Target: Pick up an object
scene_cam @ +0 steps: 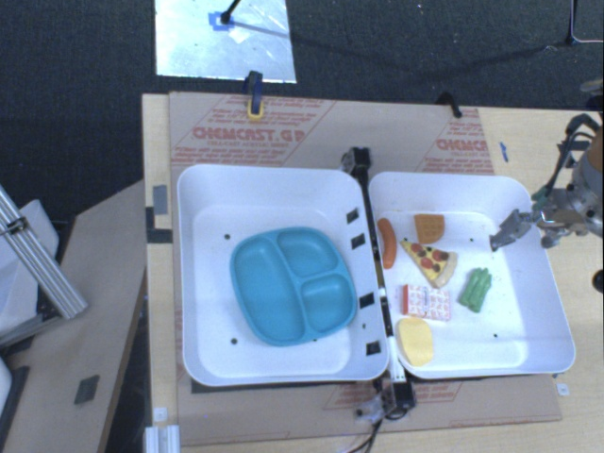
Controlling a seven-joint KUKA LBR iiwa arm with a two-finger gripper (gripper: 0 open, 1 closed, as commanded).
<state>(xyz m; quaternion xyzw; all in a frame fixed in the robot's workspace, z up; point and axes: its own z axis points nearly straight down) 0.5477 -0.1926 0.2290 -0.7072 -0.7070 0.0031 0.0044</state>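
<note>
Gripper (505, 231) is hovering over the right bin (538, 347), finger state indiscernible; we are noting the green toy (475, 289) lying just below-left, long axis near-vertical.

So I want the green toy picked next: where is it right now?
In the camera view the green toy lies in the right bin, right of the pizza slice and below the gripper.
</note>
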